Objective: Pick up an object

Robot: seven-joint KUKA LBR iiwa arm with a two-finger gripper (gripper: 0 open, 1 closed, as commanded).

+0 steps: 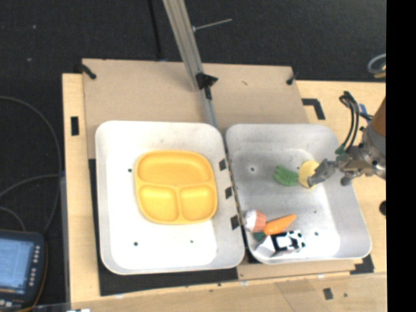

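Single fixed camera, mounted above the tabletop (pixel 273 96), looking down at a slant. Far enough back to take in both white bins side by side: left bin (pixel 117 239), right bin (pixel 338 239), plus dark floor behind and to the left. The arm (pixel 374 151) enters from the frame's right.

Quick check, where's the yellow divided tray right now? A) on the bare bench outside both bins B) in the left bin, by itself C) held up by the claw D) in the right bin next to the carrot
B: the yellow divided tray lies flat in the left bin, with no other item there; the carrot and the claw are over at the right bin.
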